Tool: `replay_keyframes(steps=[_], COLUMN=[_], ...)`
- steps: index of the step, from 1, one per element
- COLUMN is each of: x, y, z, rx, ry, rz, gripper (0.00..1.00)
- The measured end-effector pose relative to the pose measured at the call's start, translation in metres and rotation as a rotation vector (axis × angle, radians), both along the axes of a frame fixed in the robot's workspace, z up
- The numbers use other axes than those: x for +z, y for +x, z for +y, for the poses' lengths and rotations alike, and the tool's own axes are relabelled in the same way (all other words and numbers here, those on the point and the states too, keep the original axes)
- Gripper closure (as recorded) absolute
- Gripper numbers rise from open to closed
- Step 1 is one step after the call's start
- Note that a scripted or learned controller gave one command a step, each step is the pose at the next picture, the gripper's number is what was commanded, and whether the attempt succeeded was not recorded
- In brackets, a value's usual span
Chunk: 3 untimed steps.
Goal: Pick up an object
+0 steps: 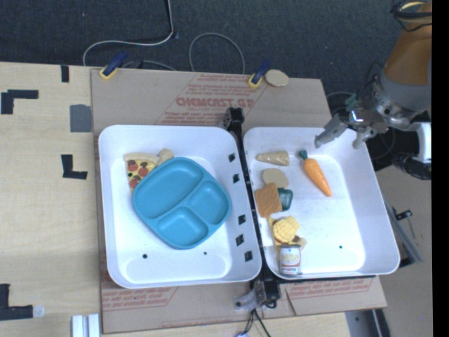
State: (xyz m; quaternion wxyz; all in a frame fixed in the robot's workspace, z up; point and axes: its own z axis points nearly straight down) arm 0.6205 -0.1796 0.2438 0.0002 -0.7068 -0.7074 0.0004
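Approach step, by my read: your tool (345,131) hovers spread wide and empty over the right bin's (365,209) far corner, toy carrot (317,175) lying just beside it, so next you lower and straddle it.

Two bins are set side by side on the bench (42,209). In the left bin (116,255) a divided plate (181,202) is placed, with a pizza slice (139,167) tucked at its far left. In the right bin (365,244) a carrot (317,177) is found far right, while a can (290,258) is stood nearest.
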Motion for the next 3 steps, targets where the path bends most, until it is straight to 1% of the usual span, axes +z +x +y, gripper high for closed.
replay_keyframes(steps=[1, 2, 3], x=[-0.091, -0.162, -0.146], y=[0.03, 0.021, 0.023], z=[-0.031, 0.0, -0.002], rx=[0.0, 0.002, 0.001], ry=[-0.002, -0.004, -0.005], rz=[0.003, -0.003, -0.007], gripper=[0.0, 0.0, 1.0])
